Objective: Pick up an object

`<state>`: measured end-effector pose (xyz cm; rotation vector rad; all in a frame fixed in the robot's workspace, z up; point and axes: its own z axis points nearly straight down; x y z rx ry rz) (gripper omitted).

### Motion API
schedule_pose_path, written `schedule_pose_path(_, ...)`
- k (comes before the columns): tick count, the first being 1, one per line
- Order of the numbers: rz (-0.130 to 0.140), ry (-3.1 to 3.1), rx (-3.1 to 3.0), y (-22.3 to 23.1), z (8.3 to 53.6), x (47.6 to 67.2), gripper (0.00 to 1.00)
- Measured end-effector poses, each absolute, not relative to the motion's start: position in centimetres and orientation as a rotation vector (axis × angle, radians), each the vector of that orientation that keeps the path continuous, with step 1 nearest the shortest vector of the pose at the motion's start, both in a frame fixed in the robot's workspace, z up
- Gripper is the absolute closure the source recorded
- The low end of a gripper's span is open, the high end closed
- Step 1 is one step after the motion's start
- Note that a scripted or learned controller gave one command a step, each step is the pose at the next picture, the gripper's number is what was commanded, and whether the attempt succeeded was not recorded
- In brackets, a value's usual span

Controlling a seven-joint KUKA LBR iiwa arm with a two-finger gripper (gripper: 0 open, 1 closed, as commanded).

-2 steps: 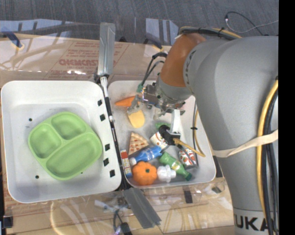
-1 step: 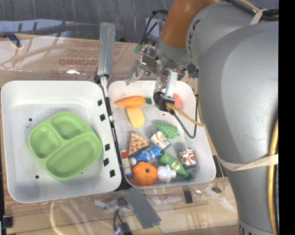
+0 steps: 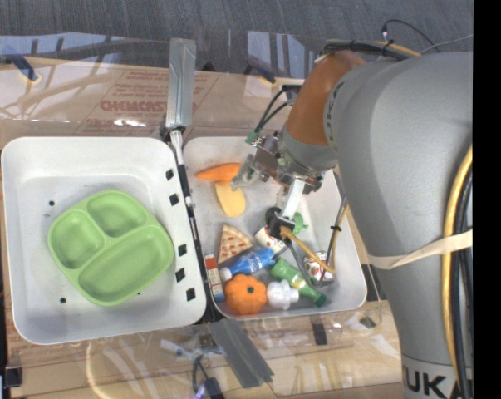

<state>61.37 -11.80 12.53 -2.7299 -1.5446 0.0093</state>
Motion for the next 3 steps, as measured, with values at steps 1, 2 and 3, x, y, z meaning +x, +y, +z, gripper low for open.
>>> schedule_pose_path(1, 0.004, -1.127, -2.930, -18.1, 17.7, 57.3, 0.00)
schedule_pose_path(2, 0.001, -0.430, -3.111, -17.0, 36.0, 57.8, 0.00)
schedule_pose_path(3, 0.011, -0.553, -3.088, -16.1, 33.3, 54.4, 0.00)
